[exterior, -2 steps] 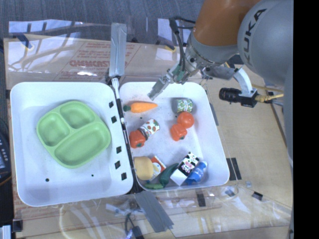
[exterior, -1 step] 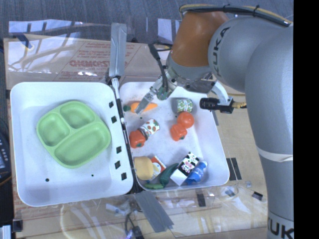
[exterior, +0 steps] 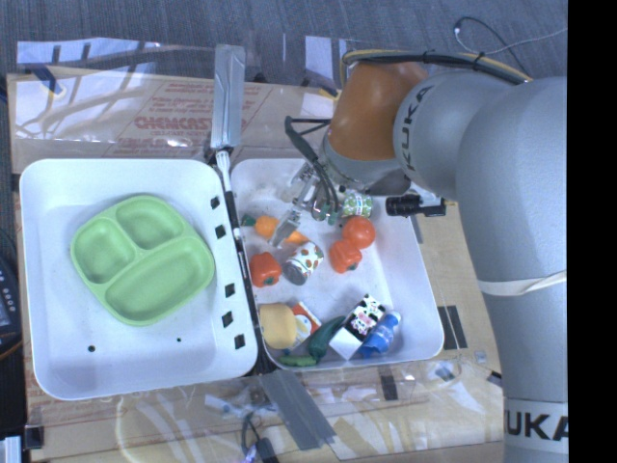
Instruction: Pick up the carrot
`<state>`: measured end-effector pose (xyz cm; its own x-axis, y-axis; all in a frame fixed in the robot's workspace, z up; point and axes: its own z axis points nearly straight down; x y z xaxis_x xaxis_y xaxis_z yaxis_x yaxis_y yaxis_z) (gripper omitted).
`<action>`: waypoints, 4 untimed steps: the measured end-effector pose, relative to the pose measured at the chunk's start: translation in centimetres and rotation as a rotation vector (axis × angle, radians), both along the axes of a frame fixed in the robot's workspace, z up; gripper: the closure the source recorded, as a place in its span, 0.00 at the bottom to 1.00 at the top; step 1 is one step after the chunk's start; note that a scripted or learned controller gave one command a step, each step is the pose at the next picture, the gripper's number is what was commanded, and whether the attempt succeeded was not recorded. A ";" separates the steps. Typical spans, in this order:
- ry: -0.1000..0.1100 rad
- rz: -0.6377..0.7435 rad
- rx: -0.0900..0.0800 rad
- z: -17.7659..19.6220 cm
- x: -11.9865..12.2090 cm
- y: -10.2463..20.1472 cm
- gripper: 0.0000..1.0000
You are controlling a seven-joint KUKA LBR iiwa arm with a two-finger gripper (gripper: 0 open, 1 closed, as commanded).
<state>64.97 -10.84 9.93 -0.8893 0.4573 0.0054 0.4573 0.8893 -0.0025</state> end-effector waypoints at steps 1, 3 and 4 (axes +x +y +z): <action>-0.001 0.218 0.002 -0.9 -6.9 -2.3 0.00; -0.004 -0.110 -0.001 9.2 -11.7 4.4 1.00; 0.004 -0.495 -0.003 5.6 -12.1 0.3 1.00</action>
